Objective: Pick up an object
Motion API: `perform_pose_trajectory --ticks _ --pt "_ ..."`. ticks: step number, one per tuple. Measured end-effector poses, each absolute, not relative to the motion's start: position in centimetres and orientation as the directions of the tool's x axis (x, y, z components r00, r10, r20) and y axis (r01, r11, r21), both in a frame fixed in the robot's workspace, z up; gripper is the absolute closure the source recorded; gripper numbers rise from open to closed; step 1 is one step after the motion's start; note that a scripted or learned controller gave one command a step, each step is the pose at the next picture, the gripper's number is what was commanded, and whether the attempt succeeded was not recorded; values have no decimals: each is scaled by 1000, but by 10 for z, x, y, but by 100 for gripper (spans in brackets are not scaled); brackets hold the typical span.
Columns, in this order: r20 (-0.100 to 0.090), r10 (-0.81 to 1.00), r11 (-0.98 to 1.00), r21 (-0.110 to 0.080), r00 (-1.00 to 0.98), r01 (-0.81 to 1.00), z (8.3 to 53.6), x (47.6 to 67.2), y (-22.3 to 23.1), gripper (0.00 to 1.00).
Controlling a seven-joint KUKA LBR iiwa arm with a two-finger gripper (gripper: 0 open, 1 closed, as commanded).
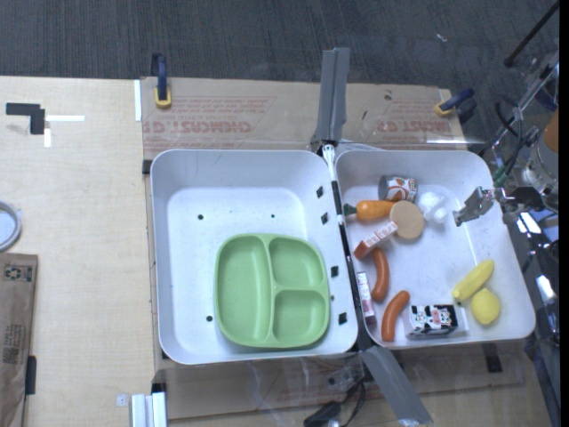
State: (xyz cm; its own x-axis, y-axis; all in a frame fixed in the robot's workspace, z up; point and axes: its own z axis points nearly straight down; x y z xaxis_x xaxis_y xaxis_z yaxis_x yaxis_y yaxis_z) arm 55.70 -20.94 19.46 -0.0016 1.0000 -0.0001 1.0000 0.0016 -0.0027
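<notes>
Table (71, 203): pale wood-grain surface under both bins, with a cardboard sheet (240, 118) lying along the far side.
Floor (222, 16): dark grey carpet beyond the table's far edge.
Clamps: a blue-and-yellow clamp (160, 85) at the cardboard's far left corner, another (455, 105) at its far right corner.
Left of table: a black L-shaped mark (27, 116) with white tape beside it, a clear tape roll (5, 228) at the edge, a brown paper bag (16, 323) below it.
Left bin (178, 185): white and shallow, holding a green three-compartment plate (271, 290) toward its near side.
Right bin (507, 327): white, touching the left bin along a central divider.
Right bin, far part: a small can (398, 188), an orange carrot (373, 209), a tan round disc (408, 221), a white crumpled thing (433, 205), all close together.
Right bin, middle: a red-and-white packet (377, 236) just beside a sausage (380, 274).
Right bin, near part: a second sausage (394, 314) touching a black-and-white carton (434, 319).
Right bin, right side: a yellow banana (473, 279) just above a yellow lemon (485, 306).
Arm: reaches in from the right, over the right bin's far right corner.
Jaws (471, 207): metal, above bare bin floor right of the white crumpled thing; cannot tell whether spread or pressed together; nothing visible between them.
Task objects: all lying in the right bin, apart from the jaws.
</notes>
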Motion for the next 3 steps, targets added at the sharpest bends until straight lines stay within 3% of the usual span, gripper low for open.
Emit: perform_pose_trajectory --ticks 1,2,3 --pt "11 978 208 -3 -208 978 91 482 -215 0" --pt "5 979 203 -1 -203 979 100 482 -217 100" --pt "-1 973 229 0 -229 973 182 500 -193 100"
